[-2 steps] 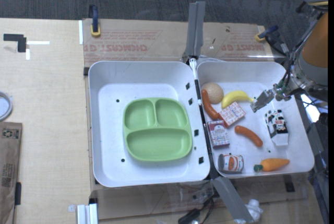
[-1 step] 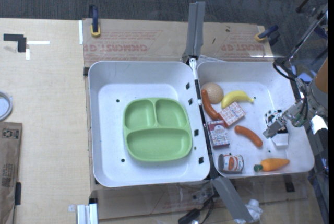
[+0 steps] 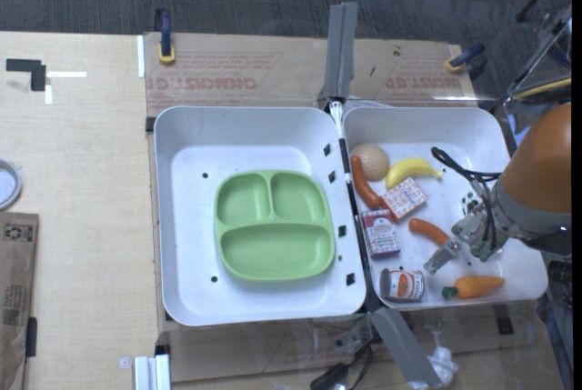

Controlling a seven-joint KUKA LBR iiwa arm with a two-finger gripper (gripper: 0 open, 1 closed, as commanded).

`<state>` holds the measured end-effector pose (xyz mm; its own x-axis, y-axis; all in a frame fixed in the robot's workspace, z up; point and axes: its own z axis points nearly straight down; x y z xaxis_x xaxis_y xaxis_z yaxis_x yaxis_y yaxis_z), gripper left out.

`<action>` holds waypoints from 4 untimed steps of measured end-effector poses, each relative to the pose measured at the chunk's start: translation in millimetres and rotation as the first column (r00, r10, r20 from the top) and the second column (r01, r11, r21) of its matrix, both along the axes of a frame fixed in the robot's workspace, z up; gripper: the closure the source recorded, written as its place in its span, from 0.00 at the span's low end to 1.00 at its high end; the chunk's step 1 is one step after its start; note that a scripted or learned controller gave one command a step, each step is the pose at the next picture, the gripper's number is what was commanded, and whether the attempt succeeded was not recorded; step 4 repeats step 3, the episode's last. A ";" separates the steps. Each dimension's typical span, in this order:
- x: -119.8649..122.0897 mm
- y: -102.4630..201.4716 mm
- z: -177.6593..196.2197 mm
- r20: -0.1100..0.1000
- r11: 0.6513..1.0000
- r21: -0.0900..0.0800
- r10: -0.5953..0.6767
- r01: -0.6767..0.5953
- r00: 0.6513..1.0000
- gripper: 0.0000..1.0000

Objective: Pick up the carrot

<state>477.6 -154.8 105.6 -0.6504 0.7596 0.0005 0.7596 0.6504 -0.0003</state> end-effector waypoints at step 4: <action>2.0 60.6 0.3 0.000 0.989 0.001 0.146 -0.146 0.989 1.00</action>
